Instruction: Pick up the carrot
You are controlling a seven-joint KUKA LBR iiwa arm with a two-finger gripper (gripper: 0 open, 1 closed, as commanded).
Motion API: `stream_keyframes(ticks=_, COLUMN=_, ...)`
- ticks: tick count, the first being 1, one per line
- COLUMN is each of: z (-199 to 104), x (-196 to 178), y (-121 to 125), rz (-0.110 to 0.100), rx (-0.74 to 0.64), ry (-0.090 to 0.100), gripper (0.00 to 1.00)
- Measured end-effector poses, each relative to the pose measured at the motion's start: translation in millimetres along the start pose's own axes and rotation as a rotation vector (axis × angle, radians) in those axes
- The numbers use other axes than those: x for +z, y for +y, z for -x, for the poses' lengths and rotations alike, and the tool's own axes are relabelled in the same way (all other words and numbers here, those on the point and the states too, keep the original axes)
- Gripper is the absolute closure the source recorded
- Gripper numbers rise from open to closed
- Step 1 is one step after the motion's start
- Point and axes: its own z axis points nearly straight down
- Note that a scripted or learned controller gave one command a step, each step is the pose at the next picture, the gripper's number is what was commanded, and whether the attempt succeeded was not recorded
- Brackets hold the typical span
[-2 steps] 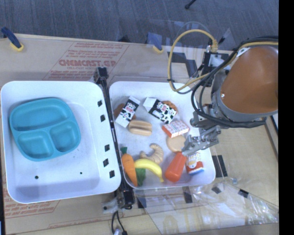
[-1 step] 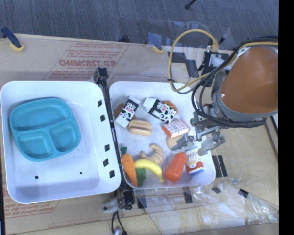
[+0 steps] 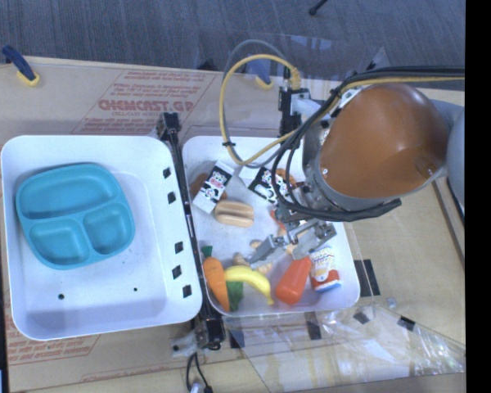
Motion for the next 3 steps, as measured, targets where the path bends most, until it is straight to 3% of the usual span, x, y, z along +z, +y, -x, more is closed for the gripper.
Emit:
stream_keyframes(ticks=1, z=64, x=69, y=-28, rz=0.008, rx=0.019, ry=-0.005, gripper=0.00)
stream_keyframes(ticks=2, z=-4, x=65, y=-39, rz=-0.001, rx=0.158, ry=0.003, gripper=0.00)
stream_keyframes(ticks=3, z=65, x=65, y=-69, rz=-0.002, rx=0.177, ry=-0.002, gripper=0.00)
